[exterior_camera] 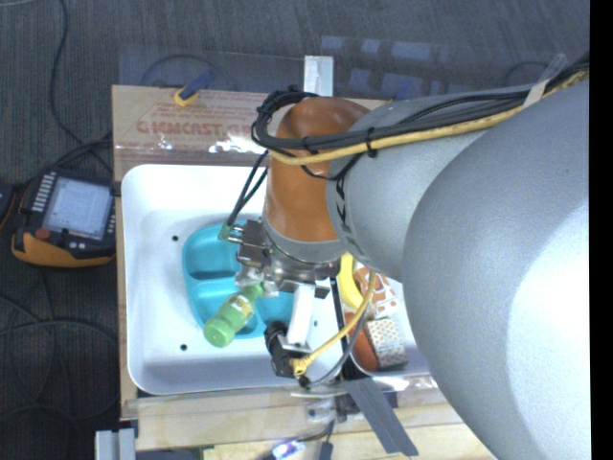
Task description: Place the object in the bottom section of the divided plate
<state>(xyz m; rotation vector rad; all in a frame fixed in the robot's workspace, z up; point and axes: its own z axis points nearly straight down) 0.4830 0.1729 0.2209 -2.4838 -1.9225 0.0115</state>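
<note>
Dark grey carpet crossed by loose black cables surrounds a wooden bench, and on the bench sits a shallow white bin (153, 257) of glossy moulded plastic with rounded corners. Nearest the camera's lower edge, just inside the bin's front wall, lies the object: a green bottle (230, 320), smooth and cylindrical, with a paler yellow-green body and a deeper green cap. Its long axis runs at a slant, cap toward the lower left, body rising to the upper right toward the gripper (261, 278). The bottle rests over the lower part of the turquoise divided plate (203, 257), a glossy dish whose raised ridge parts its sections; whether the bottle already sits within the bottom section or across its rim cannot be told. The gripper meets the bottle's upper end, but its metal body and cabling hide the tips, so its state cannot be told. Beyond it rises the copper-orange wrist band (305, 175) and the broad matte grey arm. Farther back, a printed cardboard sheet (192, 123) lies under the bin; a teach pendant (65, 217) sits left on the carpet.
</note>
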